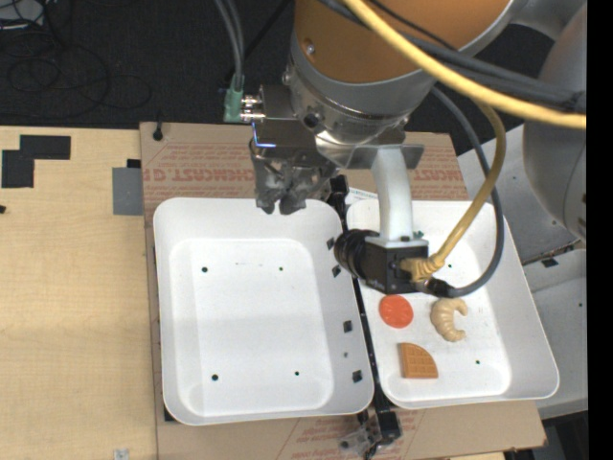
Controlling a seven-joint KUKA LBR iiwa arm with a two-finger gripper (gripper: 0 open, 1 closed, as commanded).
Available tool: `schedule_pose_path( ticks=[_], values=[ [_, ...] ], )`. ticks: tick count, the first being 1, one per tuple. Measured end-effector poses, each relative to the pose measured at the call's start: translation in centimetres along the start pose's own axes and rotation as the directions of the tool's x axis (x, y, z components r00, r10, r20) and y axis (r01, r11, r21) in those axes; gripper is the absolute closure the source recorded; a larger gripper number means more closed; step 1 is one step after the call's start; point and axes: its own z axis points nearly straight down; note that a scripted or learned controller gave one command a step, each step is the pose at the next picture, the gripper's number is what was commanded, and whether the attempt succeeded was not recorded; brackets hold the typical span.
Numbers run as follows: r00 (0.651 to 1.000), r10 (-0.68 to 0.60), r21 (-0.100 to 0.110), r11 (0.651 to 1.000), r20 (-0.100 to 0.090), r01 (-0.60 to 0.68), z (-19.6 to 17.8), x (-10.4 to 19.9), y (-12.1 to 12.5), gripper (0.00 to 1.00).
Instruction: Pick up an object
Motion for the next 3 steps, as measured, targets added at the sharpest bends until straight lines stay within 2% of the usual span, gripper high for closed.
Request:
schedule_pose_path(
  ticks=[1, 2, 3],
  values=[
    [1.000, 0.005, -0.001, 1.000, 0.001, -0.005, 0.0, -0.2, 3.3, 1.00],
    [1.000, 0.005, 0.003, 1.000, 0.001, -0.005, 0.0, -4.3, 0.9, 1.00],
    [1.000, 0.003, 0.000, 1.000, 0.000, -0.003, 0.0, -0.7, 0.0, 1.00]
  ],
)
